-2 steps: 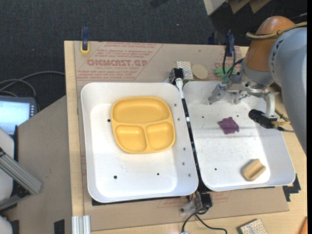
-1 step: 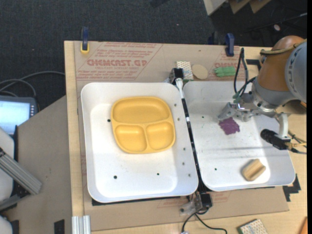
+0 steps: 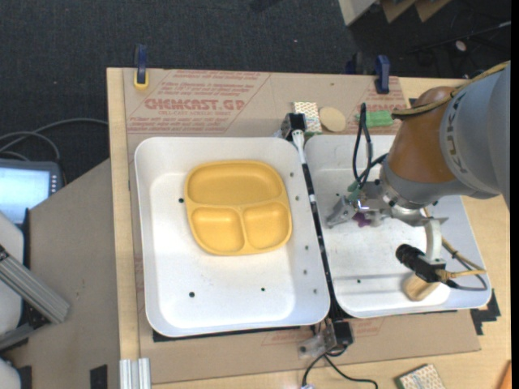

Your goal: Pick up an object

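Yellow divided plate (image 3: 239,207) sits toward the far edge of its bin (image 3: 170,274), with bare floor open nearer than it. Right of the plate, the claw (image 3: 345,211) hangs over the neighbouring bin (image 3: 365,259); its state cannot be told.

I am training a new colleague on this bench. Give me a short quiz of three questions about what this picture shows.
1. How many compartments has the yellow tray? A two, B three, C five.
2. True or false: the gripper is over the yellow tray.
3. Fill in: the yellow tray lies in the white bin on the view's ____.
Key: 1 B; 2 false; 3 left.
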Motion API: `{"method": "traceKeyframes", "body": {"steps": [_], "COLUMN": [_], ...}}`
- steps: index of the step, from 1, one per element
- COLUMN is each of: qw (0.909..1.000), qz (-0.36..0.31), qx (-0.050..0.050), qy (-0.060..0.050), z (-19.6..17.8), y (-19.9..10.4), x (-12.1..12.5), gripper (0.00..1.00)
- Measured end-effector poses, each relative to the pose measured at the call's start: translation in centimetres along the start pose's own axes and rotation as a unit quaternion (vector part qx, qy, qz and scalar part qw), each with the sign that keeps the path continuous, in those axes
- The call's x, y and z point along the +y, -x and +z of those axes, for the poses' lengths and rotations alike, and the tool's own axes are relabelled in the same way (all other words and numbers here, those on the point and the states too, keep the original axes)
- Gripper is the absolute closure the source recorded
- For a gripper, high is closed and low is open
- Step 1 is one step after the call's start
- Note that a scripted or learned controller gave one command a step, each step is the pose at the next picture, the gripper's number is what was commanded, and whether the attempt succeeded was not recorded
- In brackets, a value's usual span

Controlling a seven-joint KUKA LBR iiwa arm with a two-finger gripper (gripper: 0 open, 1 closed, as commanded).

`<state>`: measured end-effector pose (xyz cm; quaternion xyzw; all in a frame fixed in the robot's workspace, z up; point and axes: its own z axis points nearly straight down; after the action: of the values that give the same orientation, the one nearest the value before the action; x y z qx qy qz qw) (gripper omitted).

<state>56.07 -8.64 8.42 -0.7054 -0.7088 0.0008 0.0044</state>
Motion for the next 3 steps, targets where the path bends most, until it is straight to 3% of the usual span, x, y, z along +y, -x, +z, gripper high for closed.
{"method": "traceKeyframes", "body": {"steps": [1, 2, 3], "qw": [1.0000, 1.0000, 1.0000], "qz": [0.001, 0.004, 0.001], "qx": [-0.004, -0.002, -0.004], "qy": [0.007, 0.001, 0.007], "z": [-0.1, -0.1, -0.2], "y": [0.8, 3.3, 3.2], "x": [6.2, 1.7, 8.7], "gripper": [0.00, 0.00, 0.00]}}
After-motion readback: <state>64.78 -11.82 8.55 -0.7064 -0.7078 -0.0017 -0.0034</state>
